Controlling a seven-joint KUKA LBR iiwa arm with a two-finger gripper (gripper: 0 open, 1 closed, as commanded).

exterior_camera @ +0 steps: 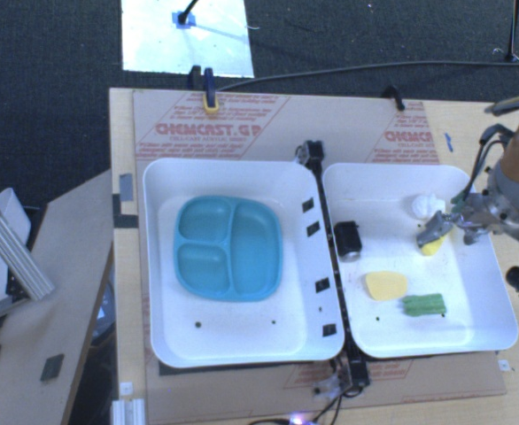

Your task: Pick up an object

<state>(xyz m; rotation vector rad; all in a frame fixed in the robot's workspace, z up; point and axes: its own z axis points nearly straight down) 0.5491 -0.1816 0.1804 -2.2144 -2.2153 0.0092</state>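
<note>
So the gripper is down in the right white bin, right over a small yellow piece beside a white lump. Can't tell its state. Nearby: black cylinder, pale yellow disc, green block. Left bin holds a blue divided plate.

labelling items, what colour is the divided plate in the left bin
Light blue, a teal shade; the plate shows best in the camera view.

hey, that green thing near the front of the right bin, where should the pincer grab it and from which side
Grip the green object across its short width, near the middle, probably coming straight down from above. It lies flat and elongated, roughly left to right, on the right bin floor. The yellow piece sits close at its upper left, so keep clear of that end.
</note>
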